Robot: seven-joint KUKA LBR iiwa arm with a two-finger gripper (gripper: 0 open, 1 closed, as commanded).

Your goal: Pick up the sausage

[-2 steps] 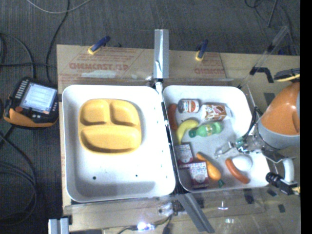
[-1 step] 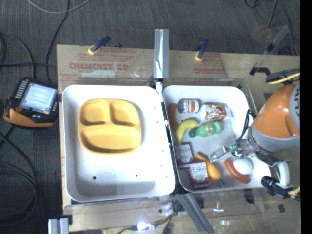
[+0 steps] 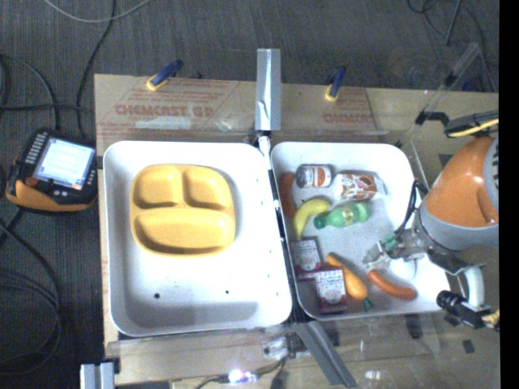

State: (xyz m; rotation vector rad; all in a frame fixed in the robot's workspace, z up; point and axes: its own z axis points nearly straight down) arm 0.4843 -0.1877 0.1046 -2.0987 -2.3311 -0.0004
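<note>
Hovering just above sausage, gripper needs lining up w/ its long axis; jaw state: can't tell.

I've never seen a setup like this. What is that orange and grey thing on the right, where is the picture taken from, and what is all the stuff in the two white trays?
The picture comes from one camera fixed above a bench, looking down at a slant. The orange and grey shape is a robot arm reaching in from the right; its gripper is the small metal part at its tip, in the right bin. That bin holds toy food: the sausage the robot should pick up, a carrot, a banana, a green bottle, a can and some packets. The gripper is just above the sausage; nothing visibly sits between its fingers. The left bin holds a yellow divided tray. The screen on the far left is a handheld controller.
</note>
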